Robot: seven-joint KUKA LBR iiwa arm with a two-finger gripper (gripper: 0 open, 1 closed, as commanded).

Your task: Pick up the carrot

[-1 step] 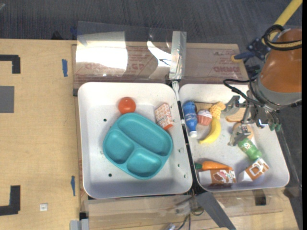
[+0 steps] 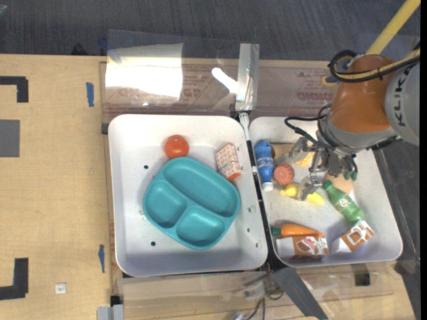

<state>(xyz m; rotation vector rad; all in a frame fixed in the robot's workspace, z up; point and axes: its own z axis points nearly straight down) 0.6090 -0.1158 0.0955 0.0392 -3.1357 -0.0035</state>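
The carrot (image 2: pixel 297 231) lies unpicked near the right bin's (image 2: pixel 390 235) front wall, while the gripper (image 2: pixel 313 182) hovers well behind it, fingers seemingly parted and empty, so the descent and grasp remain.

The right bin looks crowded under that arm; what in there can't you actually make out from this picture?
- Pincer: the arm's orange band hangs over it in the camera view, so its grip state is unclear.
- Yellow items beneath it: too small to identify.
- Carrot: its lower side meets a small carton; whether it rests on it is unclear.
- Carton labels: blurred, unreadable.
- Right bin: its upper right part is hidden by the arm.
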